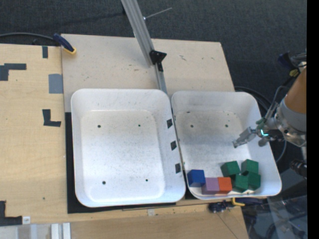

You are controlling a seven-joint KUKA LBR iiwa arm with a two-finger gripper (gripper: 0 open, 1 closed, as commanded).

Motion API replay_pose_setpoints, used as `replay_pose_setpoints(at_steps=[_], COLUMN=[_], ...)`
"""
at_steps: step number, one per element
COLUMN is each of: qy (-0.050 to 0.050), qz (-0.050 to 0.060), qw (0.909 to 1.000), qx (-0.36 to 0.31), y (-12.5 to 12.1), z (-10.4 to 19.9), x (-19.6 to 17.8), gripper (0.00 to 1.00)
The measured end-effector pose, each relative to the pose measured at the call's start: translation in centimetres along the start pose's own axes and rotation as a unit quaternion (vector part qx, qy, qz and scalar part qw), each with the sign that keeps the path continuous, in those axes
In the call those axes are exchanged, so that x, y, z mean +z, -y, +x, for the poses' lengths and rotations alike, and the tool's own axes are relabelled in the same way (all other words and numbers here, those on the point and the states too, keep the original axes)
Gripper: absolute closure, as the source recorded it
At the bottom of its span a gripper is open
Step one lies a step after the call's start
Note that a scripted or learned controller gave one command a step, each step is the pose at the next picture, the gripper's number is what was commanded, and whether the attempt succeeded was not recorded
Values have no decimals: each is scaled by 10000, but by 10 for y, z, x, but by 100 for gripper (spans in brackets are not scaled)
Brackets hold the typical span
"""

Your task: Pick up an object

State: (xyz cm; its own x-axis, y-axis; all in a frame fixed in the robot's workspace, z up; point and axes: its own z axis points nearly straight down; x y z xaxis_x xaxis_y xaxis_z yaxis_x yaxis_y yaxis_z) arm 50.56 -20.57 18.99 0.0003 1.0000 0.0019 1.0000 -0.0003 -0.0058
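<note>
From here I have the tool hanging over the right side of the right bin, fingers pointing left into the bin, and I cannot tell whether they are apart or together — too small and blurred. What matters for my next move is that everything worth grabbing lies nearer than the tool, huddled along the bin's near wall: the green blocks sit almost straight toward me from the tool, with the orange block, purple block and blue block running off to the left. I judge the green cluster closest — a short pull nearward, then down.
</note>
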Motion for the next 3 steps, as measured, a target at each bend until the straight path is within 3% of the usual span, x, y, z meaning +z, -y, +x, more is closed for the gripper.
replay_pose_setpoints(at_steps=[1, 3], qy=[7, 12], qz=[-21, -14], qw=[10000, 10000], qx=[-8, -6], y=[-1, -3], z=[0, 11], x=[-2, 100], gripper=[0, 0])
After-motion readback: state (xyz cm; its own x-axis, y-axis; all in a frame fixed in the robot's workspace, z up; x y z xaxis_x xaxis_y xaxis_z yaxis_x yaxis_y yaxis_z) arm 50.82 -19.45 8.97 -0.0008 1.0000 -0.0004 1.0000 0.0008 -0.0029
